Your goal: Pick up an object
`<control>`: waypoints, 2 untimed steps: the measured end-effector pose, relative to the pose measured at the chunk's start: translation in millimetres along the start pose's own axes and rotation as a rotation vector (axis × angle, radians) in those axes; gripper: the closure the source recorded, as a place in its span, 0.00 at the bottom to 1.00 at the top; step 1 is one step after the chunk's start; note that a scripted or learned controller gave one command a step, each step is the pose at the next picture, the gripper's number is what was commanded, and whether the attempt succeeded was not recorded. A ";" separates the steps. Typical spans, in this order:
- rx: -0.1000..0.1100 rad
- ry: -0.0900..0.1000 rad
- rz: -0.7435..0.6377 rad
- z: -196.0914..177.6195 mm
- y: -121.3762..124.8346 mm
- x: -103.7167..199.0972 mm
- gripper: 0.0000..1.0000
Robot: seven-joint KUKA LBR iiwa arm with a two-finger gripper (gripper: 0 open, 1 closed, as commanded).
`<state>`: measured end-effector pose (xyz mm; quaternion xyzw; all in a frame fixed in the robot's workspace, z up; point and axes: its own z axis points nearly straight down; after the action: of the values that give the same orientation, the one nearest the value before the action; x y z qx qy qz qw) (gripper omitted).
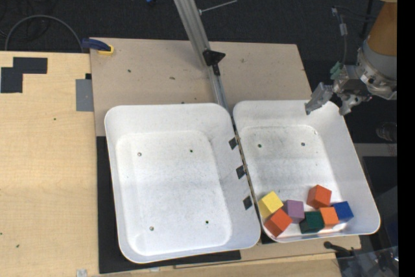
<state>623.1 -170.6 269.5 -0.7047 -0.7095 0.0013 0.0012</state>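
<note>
The wooden bench (162, 68) fills the middle of the camera view, bearing two shallow white bins side by side. The left bin (123, 139) sits toward 8 o'clock, and the right bin (285, 120) toward 4 o'clock, their inner rims touching along a line of small black clips. A slanted aluminium bar (188, 10) runs from 12 o'clock down to the seam between the bins. The arm (382, 36), its orange band showing, comes in at 2 o'clock. Its gripper (331, 100) hovers over the right bin's far corner at about 3 o'clock, its fingers spread apart and grasping nothing. The blocks lie clustered in the right bin's near corner, at 5 o'clock, well apart from the gripper: a yellow cube (271, 202), an orange cube (279, 222) just below it, a purple cube (295, 209), a green cube (312, 222), a red-orange cube (319, 195), another orange block (329, 215) and a blue cube (343, 210), most of them touching their neighbours.
</note>
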 end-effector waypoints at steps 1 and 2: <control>-0.003 0.001 0.002 -32.2 -25.7 10.6 0.00; -0.010 -0.003 0.001 -74.5 38.0 -17.2 0.00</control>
<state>661.4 -187.6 343.8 -0.7052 -0.7090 -0.0013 -0.0032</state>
